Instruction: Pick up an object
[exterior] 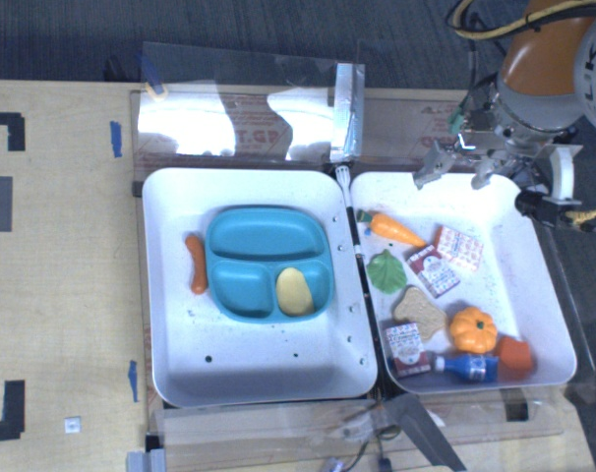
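One carrot (395, 229) lies at ten o'clock in your right bin (549, 293). It looks light, stiff and smooth; pinch it across the thick middle. Your gripper (453, 172) hangs spread and empty at twelve o'clock.

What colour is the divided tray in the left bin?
Light blue; the tray shows clearly in the camera view.

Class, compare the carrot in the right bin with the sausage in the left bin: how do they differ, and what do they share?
The carrot is bright orange with a green tip; the sausage is darker reddish-orange all over. The carrot tapers to a point; the sausage keeps an even width with rounded ends. The carrot lies slanted; the sausage lies nearly straight up the view, beside the blue tray. Both are long, thin toy foods lying flat on a white bin floor.
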`<action>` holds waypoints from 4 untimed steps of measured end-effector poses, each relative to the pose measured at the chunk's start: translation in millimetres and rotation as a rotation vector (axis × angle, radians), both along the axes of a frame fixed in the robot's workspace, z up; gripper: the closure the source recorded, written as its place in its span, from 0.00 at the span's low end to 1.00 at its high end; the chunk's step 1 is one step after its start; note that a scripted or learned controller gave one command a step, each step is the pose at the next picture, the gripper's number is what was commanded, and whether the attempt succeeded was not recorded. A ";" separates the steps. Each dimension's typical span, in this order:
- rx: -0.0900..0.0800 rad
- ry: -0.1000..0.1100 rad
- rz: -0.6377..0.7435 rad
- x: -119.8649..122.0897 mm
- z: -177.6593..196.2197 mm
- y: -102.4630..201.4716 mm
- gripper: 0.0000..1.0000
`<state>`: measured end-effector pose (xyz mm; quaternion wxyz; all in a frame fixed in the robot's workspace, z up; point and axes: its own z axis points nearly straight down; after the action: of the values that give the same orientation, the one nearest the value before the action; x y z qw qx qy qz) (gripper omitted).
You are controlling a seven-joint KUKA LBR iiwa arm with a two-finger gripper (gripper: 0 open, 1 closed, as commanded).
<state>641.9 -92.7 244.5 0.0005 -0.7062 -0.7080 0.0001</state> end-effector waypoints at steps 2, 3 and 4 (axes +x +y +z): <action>0.004 0.016 0.190 22.0 -159.7 -15.7 0.00; -0.004 0.005 0.323 23.8 -158.8 -10.8 0.00; -0.002 0.005 0.287 23.2 -158.9 -11.0 0.00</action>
<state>665.1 -103.6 85.6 0.0015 -0.5978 -0.8017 0.0029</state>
